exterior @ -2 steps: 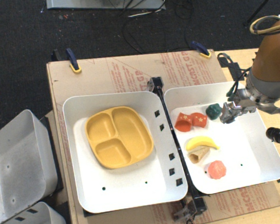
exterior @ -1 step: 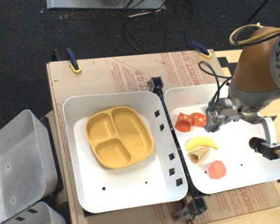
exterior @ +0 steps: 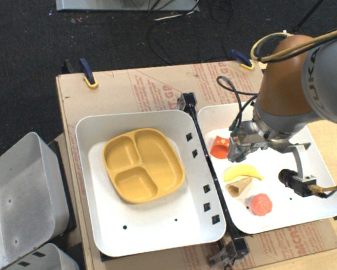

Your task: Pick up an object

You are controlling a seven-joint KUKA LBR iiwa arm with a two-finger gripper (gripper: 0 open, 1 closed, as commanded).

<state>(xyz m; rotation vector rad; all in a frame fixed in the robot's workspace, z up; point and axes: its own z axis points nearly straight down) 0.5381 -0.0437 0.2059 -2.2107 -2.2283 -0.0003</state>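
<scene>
Whether the jaws of the gripper (exterior: 237, 151) are parted or closed cannot be told; it hangs over the right bin (exterior: 331, 204), beside a red piece (exterior: 219, 147). Nearer lie a curved yellow banana (exterior: 242, 173), a tan cone (exterior: 238, 186) and a round pink piece (exterior: 260, 204). The left bin (exterior: 100, 228) holds a smooth yellow divided plate (exterior: 143, 164).

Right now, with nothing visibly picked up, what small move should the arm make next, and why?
Probably a short straight drop onto the red piece. The hand hangs right beside it in the right bin, closer than to the banana, the cone or the pink disc. No item shows in the hand, so I would try the nearest one first.
</scene>
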